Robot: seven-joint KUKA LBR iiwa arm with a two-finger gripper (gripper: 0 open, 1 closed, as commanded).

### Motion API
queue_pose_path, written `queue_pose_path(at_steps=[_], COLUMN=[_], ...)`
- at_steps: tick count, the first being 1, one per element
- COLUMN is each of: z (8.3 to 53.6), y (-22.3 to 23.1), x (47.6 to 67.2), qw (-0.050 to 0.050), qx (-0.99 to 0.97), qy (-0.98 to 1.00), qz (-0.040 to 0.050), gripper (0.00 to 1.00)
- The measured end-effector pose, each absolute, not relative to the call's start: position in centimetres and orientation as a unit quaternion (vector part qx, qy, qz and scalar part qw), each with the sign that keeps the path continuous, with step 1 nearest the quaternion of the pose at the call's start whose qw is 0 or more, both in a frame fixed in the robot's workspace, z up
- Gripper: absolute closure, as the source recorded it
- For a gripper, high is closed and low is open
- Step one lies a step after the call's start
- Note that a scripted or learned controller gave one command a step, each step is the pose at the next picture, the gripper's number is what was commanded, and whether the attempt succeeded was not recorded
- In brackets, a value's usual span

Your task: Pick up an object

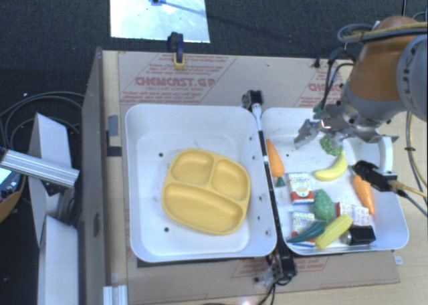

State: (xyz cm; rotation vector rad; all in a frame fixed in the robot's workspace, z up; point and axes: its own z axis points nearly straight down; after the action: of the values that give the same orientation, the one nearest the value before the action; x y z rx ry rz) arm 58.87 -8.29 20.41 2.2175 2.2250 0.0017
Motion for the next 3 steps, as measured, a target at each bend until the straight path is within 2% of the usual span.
queue_pose_path(at_steps=[1, 2, 3], z=[22.5, 9.4, 8.3], y=[-13.8, -17.8, -19.7], x=[62.1, 64.1, 59.1], qw=[0.004, -0.003, -0.001], qx=[0.708, 0.708, 0.708], qy=[0.707, 0.706, 0.706], qz=[0.0016, -0.0025, -0.0011], gripper=[0.00, 0.00, 0.00])
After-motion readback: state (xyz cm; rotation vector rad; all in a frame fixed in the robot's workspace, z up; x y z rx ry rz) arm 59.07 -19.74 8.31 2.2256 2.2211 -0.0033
